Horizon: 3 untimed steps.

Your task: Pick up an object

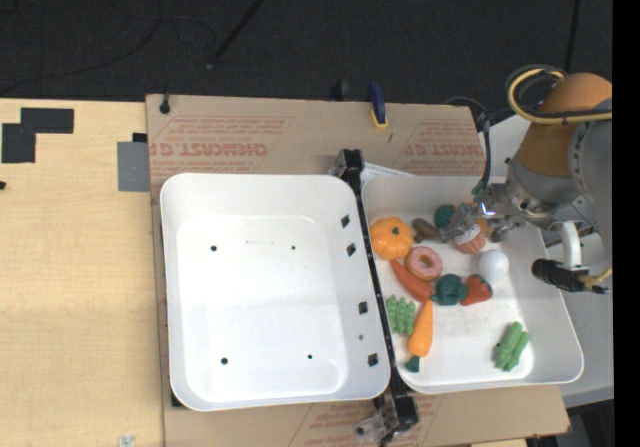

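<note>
Right bin (pixel 560 360): toy foods clustered. Pincer (pixel 468 225) low at bin's upper area, apparently touching a small orange-brown item (pixel 472 238); white egg (pixel 492 263) just below. Pincer state: cannot tell.

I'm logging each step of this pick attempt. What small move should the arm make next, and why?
Probably a short descent. The gripper hovers low at the top of the right bin, over a small orange-and-grey object beside the white egg; no firm grasp shows yet.
</note>
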Tool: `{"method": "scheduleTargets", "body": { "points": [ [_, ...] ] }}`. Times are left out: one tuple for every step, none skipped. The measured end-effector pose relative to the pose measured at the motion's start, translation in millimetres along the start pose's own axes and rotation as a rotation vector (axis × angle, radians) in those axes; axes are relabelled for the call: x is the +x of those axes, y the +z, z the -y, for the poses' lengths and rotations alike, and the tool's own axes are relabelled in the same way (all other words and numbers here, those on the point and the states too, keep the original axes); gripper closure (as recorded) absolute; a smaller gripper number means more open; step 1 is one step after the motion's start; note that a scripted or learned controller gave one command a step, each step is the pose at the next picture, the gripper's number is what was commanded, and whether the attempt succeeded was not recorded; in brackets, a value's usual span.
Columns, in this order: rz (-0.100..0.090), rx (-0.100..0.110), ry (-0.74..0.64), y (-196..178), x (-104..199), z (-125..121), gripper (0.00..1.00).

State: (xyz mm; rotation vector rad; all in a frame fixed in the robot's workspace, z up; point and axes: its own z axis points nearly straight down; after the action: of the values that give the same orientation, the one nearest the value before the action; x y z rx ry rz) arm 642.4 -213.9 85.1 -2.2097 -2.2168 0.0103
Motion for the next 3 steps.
{"method": "scheduleTargets", "body": {
  "points": [
    [0.0, 0.004, 0.0, -7.9, -0.5, 1.4, 1.0],
    [0.0, 0.004, -0.001, -7.7, -0.2, 1.4, 0.0],
    [0.0, 0.007, -0.002, -15.6, -0.6, 1.9, 1.0]
  ]
}}
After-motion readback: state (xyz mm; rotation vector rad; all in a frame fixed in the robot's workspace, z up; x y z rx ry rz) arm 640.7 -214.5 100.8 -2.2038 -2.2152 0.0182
